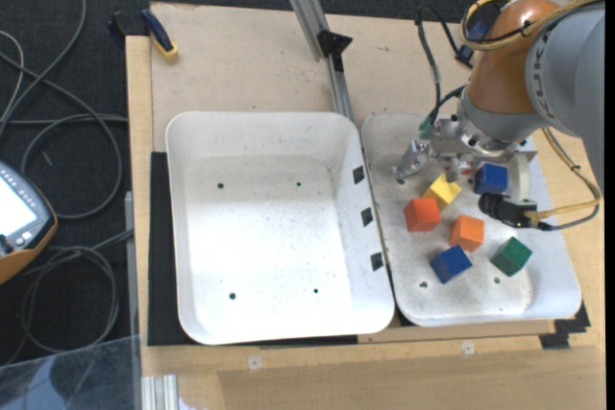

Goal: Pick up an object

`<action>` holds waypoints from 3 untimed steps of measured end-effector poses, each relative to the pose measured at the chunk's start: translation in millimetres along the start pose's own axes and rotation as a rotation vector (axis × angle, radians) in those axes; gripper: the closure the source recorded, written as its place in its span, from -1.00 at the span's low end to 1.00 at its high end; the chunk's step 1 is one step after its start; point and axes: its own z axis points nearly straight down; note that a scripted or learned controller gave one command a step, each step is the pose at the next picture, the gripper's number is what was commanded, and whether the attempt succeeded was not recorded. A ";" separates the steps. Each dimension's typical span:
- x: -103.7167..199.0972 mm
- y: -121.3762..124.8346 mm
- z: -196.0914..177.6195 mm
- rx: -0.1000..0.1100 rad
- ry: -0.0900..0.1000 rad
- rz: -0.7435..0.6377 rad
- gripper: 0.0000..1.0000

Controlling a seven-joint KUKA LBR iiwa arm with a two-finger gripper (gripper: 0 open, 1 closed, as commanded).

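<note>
1. Object for pickup: none lifted yet; every block lies loose on the floor of the right bin (509, 302). Nearest row: blue block (450, 263) and green block (511, 255), well apart from the tool.
2. Mid row: two orange blocks, one at left (421, 213), one at right (467, 231), both resting flat, untouched.
3. Yellow block (444, 190), tilted, just below the gripper (434, 156); likely the closest candidate. A second blue block (492, 178) sits beside the wrist hardware.
4. Gripper low over the bin's far part; nothing seen betw. its fingers, and whether they are spread or closed can't be told.
5. Left bin (183, 206) beside it.
6. Status, est.: approach stage; grasp and lift remain.
</note>
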 end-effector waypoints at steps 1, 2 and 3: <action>0.4 2.3 -14.6 -0.009 0.000 -0.001 1.00; 2.7 -6.5 -68.3 -0.014 -0.002 -0.002 1.00; -3.6 -1.9 -130.7 -0.015 -0.003 -0.002 1.00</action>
